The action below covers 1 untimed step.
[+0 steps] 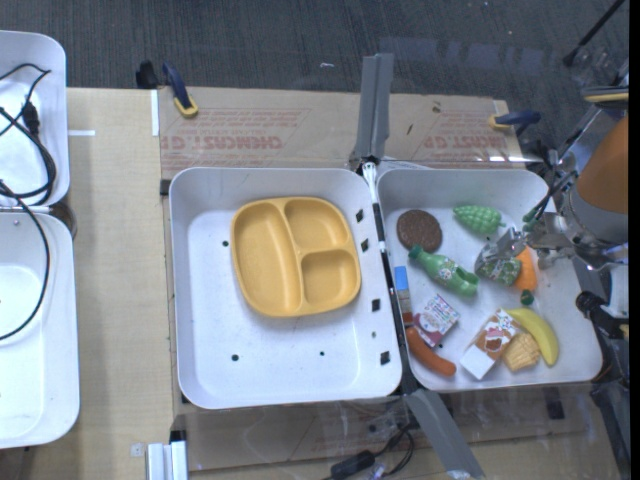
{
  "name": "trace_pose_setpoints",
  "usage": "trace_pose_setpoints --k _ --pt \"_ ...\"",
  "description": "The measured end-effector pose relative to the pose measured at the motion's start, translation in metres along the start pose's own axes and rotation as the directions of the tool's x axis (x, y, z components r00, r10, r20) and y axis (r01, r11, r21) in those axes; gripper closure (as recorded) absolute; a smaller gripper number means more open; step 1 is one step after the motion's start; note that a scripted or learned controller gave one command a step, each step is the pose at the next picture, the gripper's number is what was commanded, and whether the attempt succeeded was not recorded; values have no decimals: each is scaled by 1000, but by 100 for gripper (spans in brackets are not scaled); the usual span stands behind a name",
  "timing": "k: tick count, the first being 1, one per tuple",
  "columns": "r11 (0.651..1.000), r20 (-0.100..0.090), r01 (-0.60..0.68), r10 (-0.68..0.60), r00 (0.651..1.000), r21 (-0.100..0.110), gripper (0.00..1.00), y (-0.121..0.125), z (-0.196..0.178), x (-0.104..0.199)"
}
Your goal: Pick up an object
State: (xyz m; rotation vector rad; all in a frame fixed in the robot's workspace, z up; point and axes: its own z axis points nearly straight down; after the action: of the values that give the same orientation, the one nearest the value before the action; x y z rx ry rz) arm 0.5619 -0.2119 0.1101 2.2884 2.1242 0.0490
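Note:
My gripper (pixel 500 256) hangs low over the right bin (pixel 570 193), reaching in from the right edge. It sits just left of an orange carrot (pixel 526 271) and right of a green bottle (pixel 446 271) that lies on its side. Close around it lie a green bumpy toy (pixel 477 218) at the back, a brown round cookie (pixel 419 230), and a banana (pixel 540 333) at the front right. From this angle nothing can be made out held in the gripper.
A yellow divided plate (pixel 296 255) lies in the left bin (pixel 200 348). The right bin also holds a red sausage (pixel 430 353), a small pictured carton (pixel 436 316), an orange-and-white box (pixel 488 343) and a waffle piece (pixel 520 352). A blue clamp (pixel 180 90) rests on the bench.

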Motion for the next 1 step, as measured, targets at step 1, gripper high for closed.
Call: trace_pose_setpoints --k 1 --pt "1000 9 -1 1 1000 -17 100 5 -15 -2"
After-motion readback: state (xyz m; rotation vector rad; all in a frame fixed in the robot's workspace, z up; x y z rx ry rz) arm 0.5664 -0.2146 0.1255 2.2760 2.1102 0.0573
